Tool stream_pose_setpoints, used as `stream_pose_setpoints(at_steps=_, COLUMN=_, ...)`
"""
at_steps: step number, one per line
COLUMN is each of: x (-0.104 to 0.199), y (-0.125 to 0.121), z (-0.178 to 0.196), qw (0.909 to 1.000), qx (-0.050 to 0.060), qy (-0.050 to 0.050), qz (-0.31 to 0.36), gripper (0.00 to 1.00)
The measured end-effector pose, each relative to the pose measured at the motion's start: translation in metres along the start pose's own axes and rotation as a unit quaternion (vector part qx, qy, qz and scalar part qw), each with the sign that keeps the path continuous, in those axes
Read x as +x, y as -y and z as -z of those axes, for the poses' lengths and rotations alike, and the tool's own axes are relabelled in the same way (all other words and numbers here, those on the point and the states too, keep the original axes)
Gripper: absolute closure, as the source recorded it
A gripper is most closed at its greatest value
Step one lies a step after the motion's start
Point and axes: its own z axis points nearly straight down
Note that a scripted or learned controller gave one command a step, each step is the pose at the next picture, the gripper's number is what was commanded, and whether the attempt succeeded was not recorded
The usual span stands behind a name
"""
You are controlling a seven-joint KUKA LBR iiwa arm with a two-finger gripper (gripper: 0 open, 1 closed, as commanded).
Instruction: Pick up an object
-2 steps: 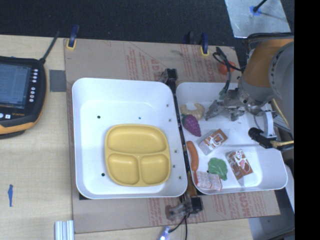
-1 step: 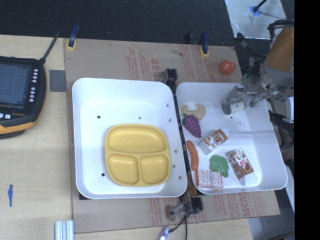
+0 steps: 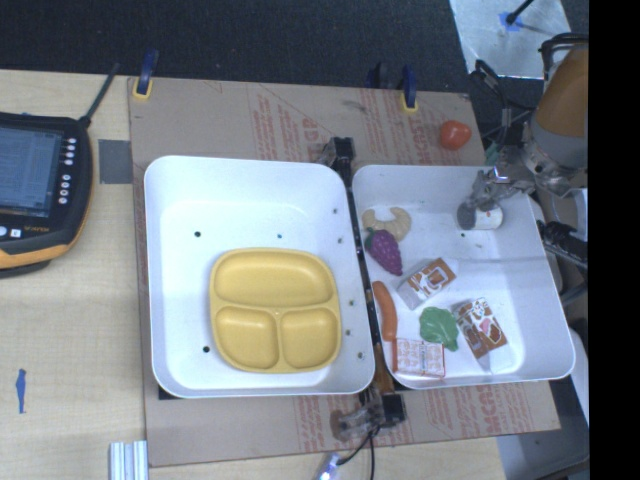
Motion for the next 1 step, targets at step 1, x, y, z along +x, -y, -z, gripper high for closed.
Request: stream_pose_setpoints(at_steps=1, x=-0.0007, y=0.0006, z=-0.001, qw=1.0, qx=0.001, qy=0.001, qz=0.0, gripper=0.0)
